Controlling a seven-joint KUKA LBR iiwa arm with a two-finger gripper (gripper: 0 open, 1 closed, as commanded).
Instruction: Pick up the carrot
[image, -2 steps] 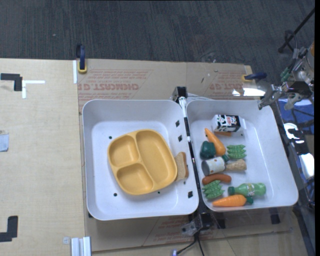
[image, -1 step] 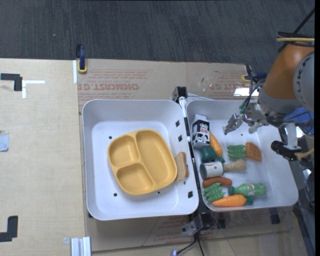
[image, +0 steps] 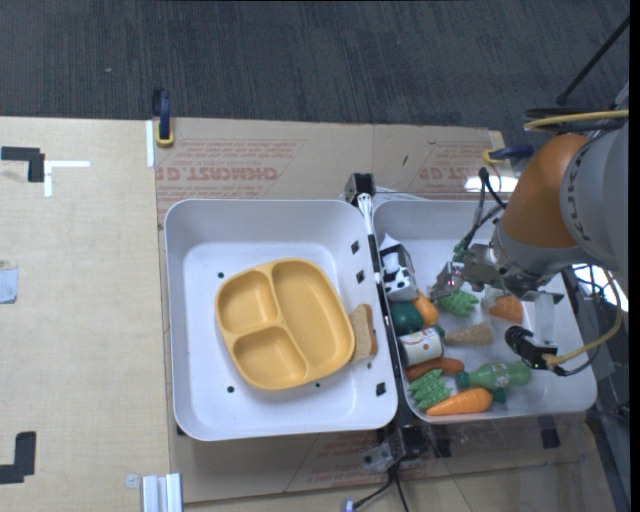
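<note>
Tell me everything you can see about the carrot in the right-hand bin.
The carrot is a smooth orange toy, plastic by its look, tapering to a point at one end. It lies flat on its side near the front edge of the right bin, pointing roughly across it. A green pea pod lies against its tapered end and a green bottle sits just behind it. Nothing grips it.

The plate (image: 285, 325) is yellow, the carrot (image: 461, 403) is orange, and the 2 bins (image: 190, 330) are white.
</note>
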